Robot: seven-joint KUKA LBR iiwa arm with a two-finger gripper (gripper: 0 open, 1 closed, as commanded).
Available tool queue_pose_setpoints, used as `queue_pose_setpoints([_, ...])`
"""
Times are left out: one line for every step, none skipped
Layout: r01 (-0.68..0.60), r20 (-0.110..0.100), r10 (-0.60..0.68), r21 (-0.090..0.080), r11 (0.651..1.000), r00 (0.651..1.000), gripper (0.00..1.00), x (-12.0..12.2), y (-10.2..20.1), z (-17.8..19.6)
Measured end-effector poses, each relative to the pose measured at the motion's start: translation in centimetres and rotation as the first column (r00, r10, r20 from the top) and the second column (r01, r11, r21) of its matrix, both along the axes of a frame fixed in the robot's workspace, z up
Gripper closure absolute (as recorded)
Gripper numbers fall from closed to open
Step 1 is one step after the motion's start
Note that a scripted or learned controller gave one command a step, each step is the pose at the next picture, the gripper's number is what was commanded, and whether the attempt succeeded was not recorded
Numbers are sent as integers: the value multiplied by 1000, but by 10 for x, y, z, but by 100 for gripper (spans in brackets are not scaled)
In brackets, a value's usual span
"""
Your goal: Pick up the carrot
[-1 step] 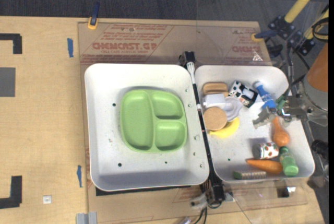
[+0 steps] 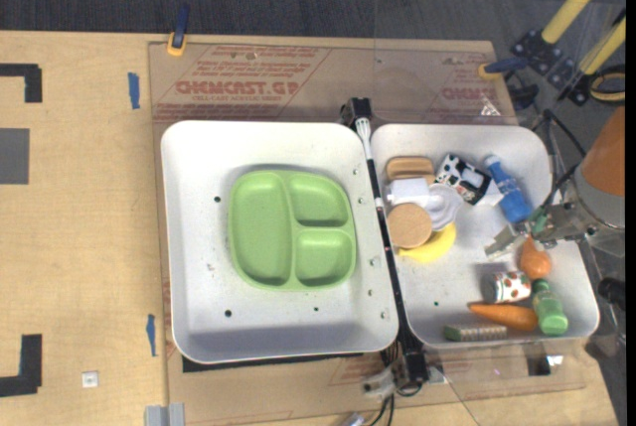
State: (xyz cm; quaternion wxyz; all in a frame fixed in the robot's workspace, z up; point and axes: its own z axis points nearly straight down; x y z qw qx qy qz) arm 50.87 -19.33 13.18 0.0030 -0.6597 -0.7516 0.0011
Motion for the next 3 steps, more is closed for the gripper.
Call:
queue_pose_setpoints([13,60,-12,-18,1000,998,0,-7,1,-20])
queue_pose_setpoints([-103,63,106,-37,994,992,0,-12,3,-23])
queue_pose_setpoints([-202,20,202,-12,979,979,0,-25,24,-43])
